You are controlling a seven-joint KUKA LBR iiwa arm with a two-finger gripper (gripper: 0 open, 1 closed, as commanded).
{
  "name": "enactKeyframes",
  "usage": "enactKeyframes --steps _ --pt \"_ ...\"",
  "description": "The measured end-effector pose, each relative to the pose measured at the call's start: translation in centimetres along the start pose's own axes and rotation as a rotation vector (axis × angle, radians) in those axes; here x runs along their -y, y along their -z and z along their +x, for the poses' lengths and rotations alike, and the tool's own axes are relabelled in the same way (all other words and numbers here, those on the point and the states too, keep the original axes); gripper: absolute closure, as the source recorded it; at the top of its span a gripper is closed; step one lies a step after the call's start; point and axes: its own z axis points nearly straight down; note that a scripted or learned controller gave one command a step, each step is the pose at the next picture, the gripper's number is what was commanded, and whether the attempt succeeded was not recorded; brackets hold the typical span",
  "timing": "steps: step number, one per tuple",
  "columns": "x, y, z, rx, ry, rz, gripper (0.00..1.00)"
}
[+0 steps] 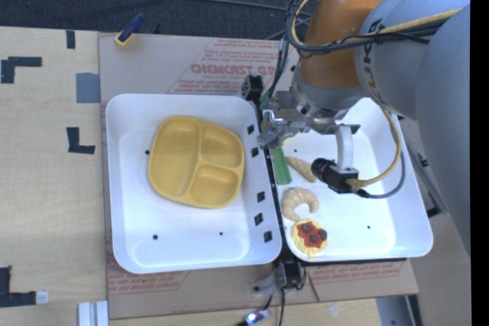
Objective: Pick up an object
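Tool (276, 140) low at right white bin's (397, 229) left edge, over green stick-shaped item (282, 168); tool state: cannot tell.

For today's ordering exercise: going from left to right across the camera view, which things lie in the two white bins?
yellow divided plate → green stick → croissant and small pizza, one nearly under the other, so no order between them.

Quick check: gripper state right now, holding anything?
Gripper: cannot be told; it sits low at the right bin's left edge, by the green piece.
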Motion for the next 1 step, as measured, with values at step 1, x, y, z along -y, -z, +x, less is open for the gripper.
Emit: enactKeyframes --steps 1 --pt "1.6 0.56 5.17 -0.002 0.002 -0.001 1.0"
